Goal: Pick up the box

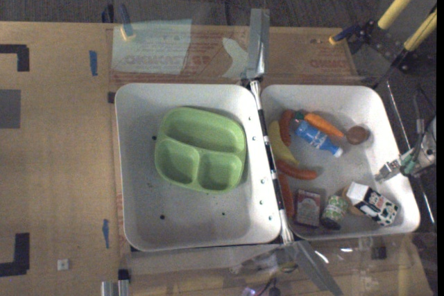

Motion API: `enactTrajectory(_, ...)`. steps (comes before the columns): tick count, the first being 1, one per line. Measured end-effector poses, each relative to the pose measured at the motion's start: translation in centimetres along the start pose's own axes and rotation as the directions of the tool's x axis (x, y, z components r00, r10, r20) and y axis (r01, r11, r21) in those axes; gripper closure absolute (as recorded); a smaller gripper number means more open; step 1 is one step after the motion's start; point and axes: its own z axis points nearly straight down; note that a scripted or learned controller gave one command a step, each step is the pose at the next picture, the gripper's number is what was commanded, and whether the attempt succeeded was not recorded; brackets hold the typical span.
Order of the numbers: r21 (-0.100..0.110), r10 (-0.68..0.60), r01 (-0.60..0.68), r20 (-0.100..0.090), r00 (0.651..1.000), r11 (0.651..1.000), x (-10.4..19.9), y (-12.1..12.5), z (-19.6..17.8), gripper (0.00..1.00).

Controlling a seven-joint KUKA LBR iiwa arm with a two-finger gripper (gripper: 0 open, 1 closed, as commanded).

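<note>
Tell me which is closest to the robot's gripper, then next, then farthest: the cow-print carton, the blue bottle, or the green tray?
Measured from the gripper at the right bin's right edge, in the camera view:
1. Cow-print carton, just below-left of it in the right bin's lower right corner.
2. Blue bottle, mid right bin, further left.
3. Green divided tray, over in the left bin.

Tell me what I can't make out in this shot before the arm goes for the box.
- Gripper, camera view: small and blurred at the right bin's rim; the arm behind it is cut off by the frame edge.
- Box: its printing is too small to read.
- Small packet and can: labels too small to read.
- Round brown thing: too blurred to identify.
- Red pieces by the banana: they overlap, so no sure count.
</note>
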Motion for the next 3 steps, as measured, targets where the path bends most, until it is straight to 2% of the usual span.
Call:
enactTrajectory(1,0.0,-0.474,0.474,-0.002,0.88,0.88,0.1,0.1,-4.9,1.0)
enactTrajectory(2,0.0,-0.465,0.465,-0.002,0.885,0.885,-0.6,1.9,-11.7,1.0)
enactTrajectory(3,0.003,-0.261,0.261,-0.006,0.965,0.965,3.5,1.2,-10.8,1.0)
